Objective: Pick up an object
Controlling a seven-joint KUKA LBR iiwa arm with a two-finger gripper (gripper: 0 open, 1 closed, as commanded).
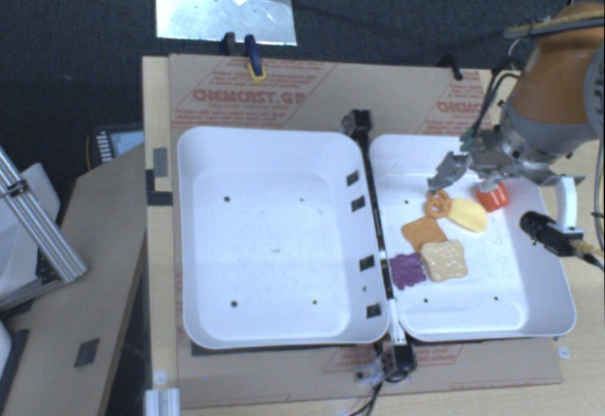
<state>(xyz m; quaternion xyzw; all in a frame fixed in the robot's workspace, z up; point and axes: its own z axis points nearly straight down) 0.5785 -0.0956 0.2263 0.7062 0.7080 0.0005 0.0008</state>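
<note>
A small cluster of toy foods is seen in the right bin [544, 310]: an orange ring [437, 206], a yellow piece [469, 215], a red-orange piece [492, 196], an orange slab [423, 233], a beige toast [444, 260] and a purple piece [406, 268]. The tool [446, 174] is seen just above the ring, at its upper left edge. Nothing is seen gripped in it, and how far it is open cannot be told. The red-orange piece is partly covered by the wrist.

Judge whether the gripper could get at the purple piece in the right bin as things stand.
Probably yes. The purple piece lies uncovered near the divider, touching only the toast slice at one side. The gripper sits above the same bin, with nothing between them.
</note>
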